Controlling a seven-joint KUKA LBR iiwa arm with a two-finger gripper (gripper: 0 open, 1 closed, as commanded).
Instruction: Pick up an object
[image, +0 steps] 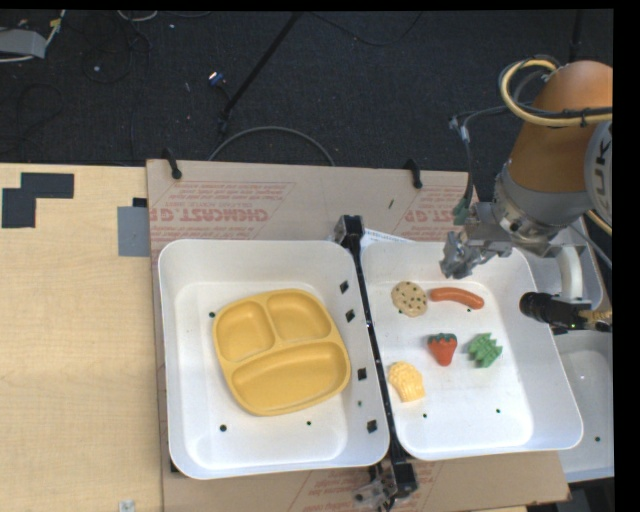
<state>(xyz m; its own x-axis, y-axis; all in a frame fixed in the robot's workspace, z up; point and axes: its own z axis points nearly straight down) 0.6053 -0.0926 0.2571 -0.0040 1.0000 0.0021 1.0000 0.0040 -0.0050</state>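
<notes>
Pincer (458, 262): grey two-finger unit at the end of the grey arm with the orange band, hanging over the upper edge of the right-hand shallow white plastic bin (545, 420). Nothing sits between its tips; whether they are spread or closed I cannot tell from where I stand.

Nearest item: long orange-red toy sausage (456, 297), lying flat, just below the pincer and apart from it. Its long axis runs left to right. Judged the likeliest pick.

Next: round tan toy cookie with dark specks (409, 297), just beside the sausage's left end, flat on the bin floor.

Further down the bin: red toy strawberry with a green cap (443, 347); green leafy toy vegetable (484, 350) close on its right; yellow toy corn piece (406, 381) lower left, near the divider.

Left-hand shallow white bin (185, 420): holds a yellow three-compartment plastic tray (281, 350).

Handling note, as a judgement: for the sausage, come straight down over its middle with the tips set across its narrow width, not along its length. Keep to the right of the cookie so a tip does not land on it. Descend until the tips straddle the sausage near the bin floor, close firmly, then lift straight up; a rounded smooth body may roll or squirt out of an off-centre grip.
</notes>
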